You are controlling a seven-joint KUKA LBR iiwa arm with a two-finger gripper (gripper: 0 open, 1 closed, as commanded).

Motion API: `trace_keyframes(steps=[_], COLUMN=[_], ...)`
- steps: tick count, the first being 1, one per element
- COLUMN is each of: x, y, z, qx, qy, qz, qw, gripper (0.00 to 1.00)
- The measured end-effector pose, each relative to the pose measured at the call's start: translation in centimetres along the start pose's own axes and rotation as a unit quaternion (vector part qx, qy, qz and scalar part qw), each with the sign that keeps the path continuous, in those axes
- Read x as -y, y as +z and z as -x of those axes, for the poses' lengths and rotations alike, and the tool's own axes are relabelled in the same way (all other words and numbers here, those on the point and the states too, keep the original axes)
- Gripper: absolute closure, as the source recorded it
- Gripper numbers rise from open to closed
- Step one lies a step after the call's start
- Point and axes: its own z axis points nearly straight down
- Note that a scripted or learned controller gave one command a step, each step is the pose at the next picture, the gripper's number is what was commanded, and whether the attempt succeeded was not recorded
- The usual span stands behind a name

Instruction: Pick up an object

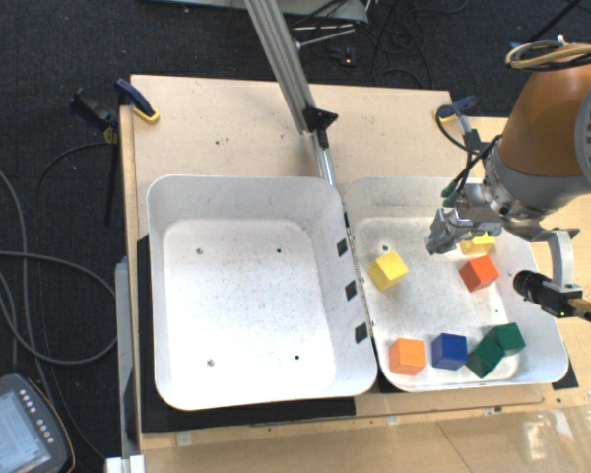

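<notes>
My gripper (443,238) hangs over the back part of the right bin (414,215), reaching in from the right. A yellow block (481,243) lies just to its right, partly hidden by the wrist. A yellow cube (388,269) sits to the lower left of the gripper, apart from it. A red-orange cube (479,272) rests below the wrist. Along the bin's front edge stand an orange cube (407,355), a blue cube (450,351) and two green blocks (496,348) touching each other.
The left bin (167,264) adjoins the right one along a shared wall. A slanted metal pole (281,52) crosses the bench's back. Clamps sit at the bench's back corners (138,101). A black fitting (537,289) juts over the right bin's right rim.
</notes>
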Motion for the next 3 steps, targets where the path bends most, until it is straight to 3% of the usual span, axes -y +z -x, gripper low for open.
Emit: trace_keyframes(steps=[1, 3], x=[-3.4, -6.2], y=[0.1, 0.8], z=[-5.2, -14.4], qx=[0.000, 0.000], qy=[0.000, 0.000], qz=[0.001, 0.001], qw=[1.0000, 1.0000], gripper=[1.00, 1.00])
